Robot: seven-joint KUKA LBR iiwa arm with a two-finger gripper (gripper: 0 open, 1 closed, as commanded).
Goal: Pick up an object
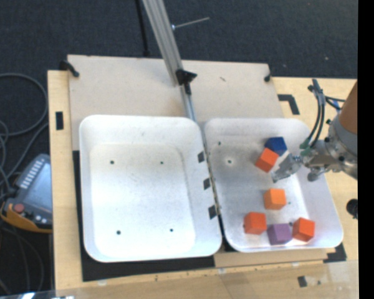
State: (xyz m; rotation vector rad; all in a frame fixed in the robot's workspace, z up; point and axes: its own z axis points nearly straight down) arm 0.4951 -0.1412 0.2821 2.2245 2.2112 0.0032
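Several small cubes lie in the right bin (237,136). A blue cube (275,145) touches an orange cube (267,160) near the bin's far side. Another orange cube (275,199) sits mid-bin. Along the near wall are a red-orange cube (255,222), a purple cube (279,233) and a second red-orange cube (304,228). My gripper (298,172) hovers at the bin's right side, just right of the upper orange cube and above the middle one. Its fingers are spread open with nothing between them.
The left bin (143,126) lies beside the right one, with a low divider between them. A slanted aluminium rail (165,36) rises from the far edge of the bench. Cables and a pendant (31,192) lie off the bench to the left.
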